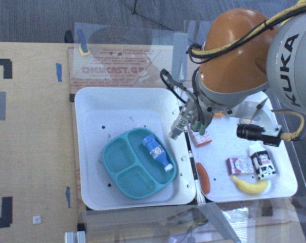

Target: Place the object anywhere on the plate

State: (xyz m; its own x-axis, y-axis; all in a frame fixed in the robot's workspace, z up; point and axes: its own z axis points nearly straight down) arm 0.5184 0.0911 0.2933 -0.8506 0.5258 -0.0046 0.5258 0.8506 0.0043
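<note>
A teal divided plate (135, 165) lies in the left white bin (92, 115). A small blue bottle with a white cap (157, 153) rests on its side on the plate's right part, reaching over the long compartment. My gripper (182, 125) hangs over the wall between the two bins, above and to the right of the bottle and apart from it. Nothing shows in its grasp.
The right bin (284, 186) holds a brown sausage (204, 178), a banana (250, 185), a pink carton (237, 165), a black-and-white carton (264, 165) and a red-and-white packet (201, 139) just below the gripper. The arm's orange-banded body (233, 49) covers the right bin's rear.
</note>
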